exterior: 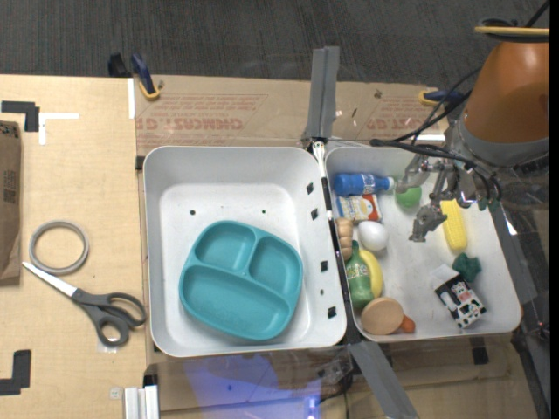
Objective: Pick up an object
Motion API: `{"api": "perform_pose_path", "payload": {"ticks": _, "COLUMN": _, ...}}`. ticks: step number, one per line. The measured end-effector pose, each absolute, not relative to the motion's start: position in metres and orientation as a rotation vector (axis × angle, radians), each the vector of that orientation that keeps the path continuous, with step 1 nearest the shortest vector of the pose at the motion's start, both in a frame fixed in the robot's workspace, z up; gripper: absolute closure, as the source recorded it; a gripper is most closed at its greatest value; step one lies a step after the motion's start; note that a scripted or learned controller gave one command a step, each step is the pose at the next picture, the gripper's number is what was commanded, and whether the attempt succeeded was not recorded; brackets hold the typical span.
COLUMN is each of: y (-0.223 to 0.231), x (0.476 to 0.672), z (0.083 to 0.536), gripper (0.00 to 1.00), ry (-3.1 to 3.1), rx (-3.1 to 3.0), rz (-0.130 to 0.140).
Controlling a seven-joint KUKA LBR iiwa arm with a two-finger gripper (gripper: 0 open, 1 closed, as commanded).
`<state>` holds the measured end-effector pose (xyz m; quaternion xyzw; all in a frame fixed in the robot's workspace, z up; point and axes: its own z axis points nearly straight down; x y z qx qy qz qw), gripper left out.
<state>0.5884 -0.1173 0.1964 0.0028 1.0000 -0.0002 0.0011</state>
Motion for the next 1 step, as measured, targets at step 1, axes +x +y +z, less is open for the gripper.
{"api": "perform_pose_path", "payload": {"ticks": 1, "y": -0.1246, "x": 0.6313, "z": 0.0928, "gripper": 0.00, "ry": 3.138, "rx": -0.034, "rz": -0.002}}
